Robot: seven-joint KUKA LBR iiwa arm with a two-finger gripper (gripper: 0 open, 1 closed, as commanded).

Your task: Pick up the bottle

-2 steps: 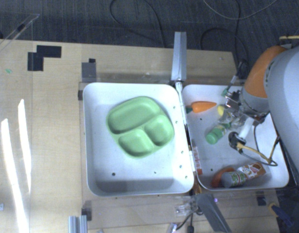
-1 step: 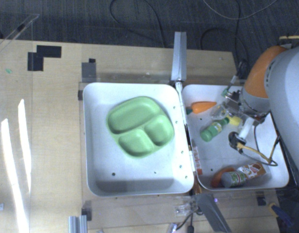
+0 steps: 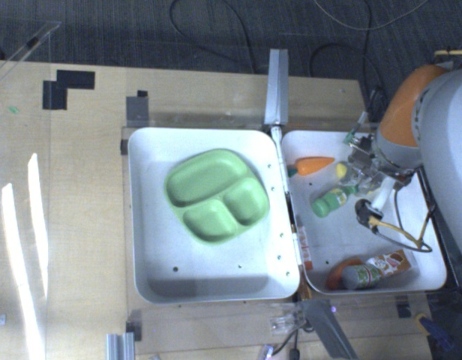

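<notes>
Camera view: bottle [image 3: 330,201], green, lying on its side in the right bin [image 3: 433,280], long axis slanting from lower left up to its yellow-capped end at upper right; just left of and below the pincer [image 3: 364,177], close beside it, contact unclear; pincer spread not discernible from this slant, nothing visibly held

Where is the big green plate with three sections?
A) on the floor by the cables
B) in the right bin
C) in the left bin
C: the green plate lies flat in the left bin, while the right bin holds the green bottle and other small things.
</notes>
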